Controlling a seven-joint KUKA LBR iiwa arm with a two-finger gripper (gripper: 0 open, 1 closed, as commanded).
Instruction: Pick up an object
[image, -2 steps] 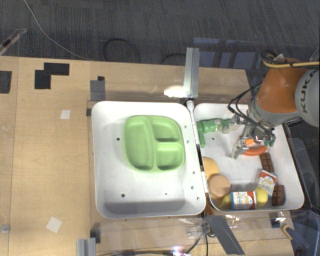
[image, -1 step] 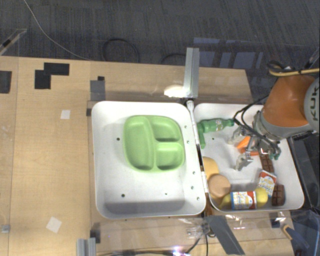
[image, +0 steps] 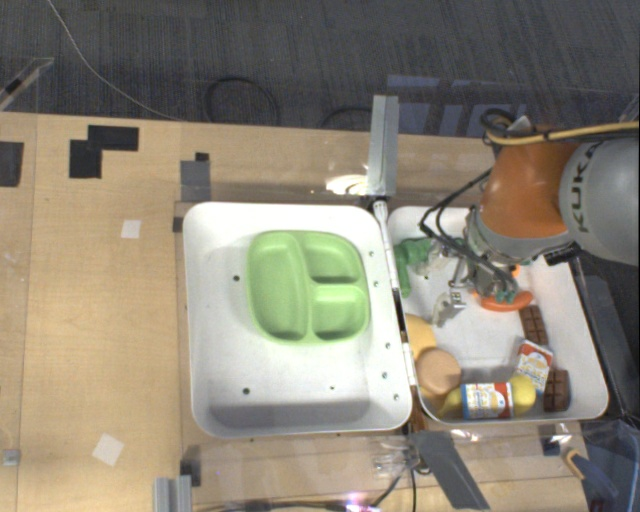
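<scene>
Leftmost, the tabletop (image: 90, 300) carries 2 white bins; the left bin (image: 215, 400) holds a green divided plate (image: 305, 285). Further right, the pincer (image: 458, 298) hangs low over the right bin (image: 590, 390), fingers apart and gripping nothing, so no pick is made yet. Candidates lie below it: bun (image: 438, 372), yellow bottle (image: 490, 399), chocolate bar (image: 534, 322).

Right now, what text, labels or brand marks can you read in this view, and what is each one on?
"KU": white letters on the grey arm at the right edge, cut off by the frame.
Bottle label: print is there, too blurred to read.
Small carton: coloured print, too small to read.
Nothing else carries readable text.
</scene>
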